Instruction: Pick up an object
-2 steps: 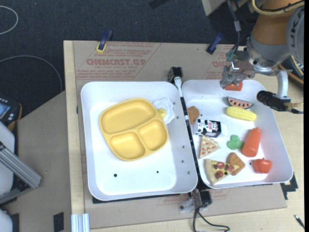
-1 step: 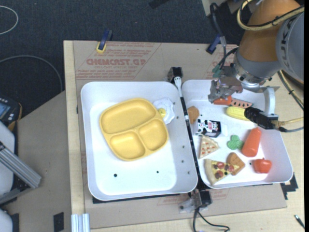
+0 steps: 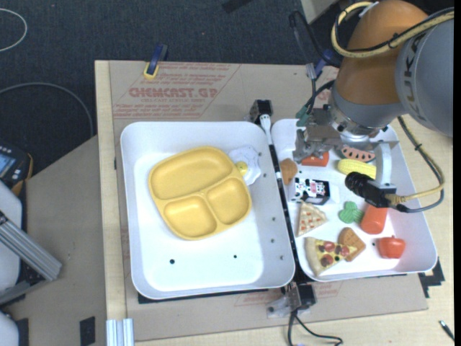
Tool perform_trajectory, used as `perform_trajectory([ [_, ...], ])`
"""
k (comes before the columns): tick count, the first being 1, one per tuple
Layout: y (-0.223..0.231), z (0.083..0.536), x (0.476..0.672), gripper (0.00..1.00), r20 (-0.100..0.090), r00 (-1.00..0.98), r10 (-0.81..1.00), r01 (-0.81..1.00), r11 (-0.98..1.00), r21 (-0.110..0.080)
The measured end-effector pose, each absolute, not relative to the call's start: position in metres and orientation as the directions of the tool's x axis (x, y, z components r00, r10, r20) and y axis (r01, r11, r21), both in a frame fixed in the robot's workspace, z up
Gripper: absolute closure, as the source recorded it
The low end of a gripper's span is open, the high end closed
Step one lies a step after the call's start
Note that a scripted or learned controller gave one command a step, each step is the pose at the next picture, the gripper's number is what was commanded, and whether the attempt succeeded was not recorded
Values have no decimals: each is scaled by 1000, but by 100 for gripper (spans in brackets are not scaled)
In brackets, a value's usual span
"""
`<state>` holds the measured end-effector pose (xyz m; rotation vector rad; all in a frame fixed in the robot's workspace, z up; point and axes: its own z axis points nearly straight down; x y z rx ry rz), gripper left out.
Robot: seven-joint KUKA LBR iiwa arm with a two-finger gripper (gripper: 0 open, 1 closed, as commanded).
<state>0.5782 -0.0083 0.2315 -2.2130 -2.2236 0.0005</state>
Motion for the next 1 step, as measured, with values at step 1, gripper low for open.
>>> perform_trajectory([
  [1,29,234,549,100,3,-5,1000,1000,5,-4],
])
